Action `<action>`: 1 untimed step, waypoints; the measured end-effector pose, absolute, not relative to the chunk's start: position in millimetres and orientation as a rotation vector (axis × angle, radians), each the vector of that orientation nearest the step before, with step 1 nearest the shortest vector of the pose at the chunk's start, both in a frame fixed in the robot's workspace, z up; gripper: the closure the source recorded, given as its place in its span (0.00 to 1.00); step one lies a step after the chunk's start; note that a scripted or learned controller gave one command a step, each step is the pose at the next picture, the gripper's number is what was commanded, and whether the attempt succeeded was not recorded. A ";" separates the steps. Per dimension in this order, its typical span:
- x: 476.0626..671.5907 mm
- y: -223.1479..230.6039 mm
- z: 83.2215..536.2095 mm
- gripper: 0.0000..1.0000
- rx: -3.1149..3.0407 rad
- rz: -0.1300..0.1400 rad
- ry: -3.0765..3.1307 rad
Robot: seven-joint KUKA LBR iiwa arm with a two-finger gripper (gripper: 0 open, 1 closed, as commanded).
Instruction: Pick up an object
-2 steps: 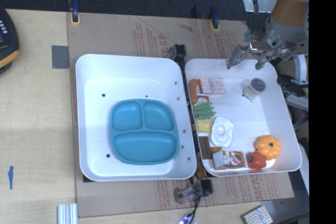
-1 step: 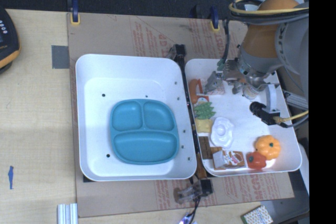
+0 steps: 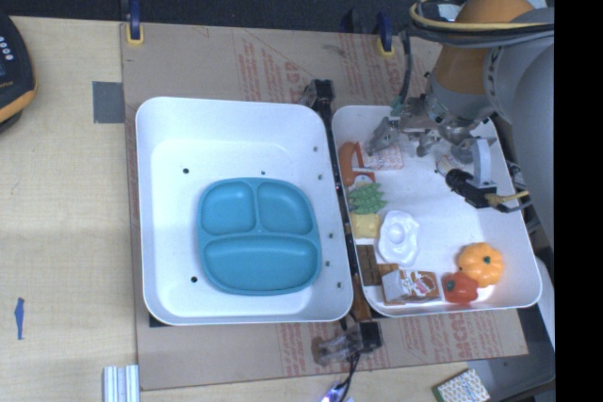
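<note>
Wooden table (image 3: 66,202) under a cardboard sheet carries two white bins side by side. Left bin (image 3: 160,136) holds a blue tray (image 3: 259,235) lying flat in its middle. Right bin (image 3: 513,292) holds the pickable clutter, mostly along its left wall: a green piece (image 3: 366,198), a white cup (image 3: 399,237), an orange pumpkin (image 3: 480,264) and a tomato (image 3: 460,288) near right. Pincer (image 3: 415,127) hangs over the bin's far end, likely lining up a grab; I cannot tell its spread, and nothing shows between its tips.

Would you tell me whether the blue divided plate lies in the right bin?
No, the blue divided plate lies in the left bin.
</note>
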State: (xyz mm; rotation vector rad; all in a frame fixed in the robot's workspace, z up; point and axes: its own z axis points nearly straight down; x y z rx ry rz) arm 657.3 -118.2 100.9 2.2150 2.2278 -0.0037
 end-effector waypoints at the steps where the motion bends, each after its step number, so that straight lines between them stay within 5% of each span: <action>1: 557.4 -48.0 197.1 0.00 2.215 -0.001 2.235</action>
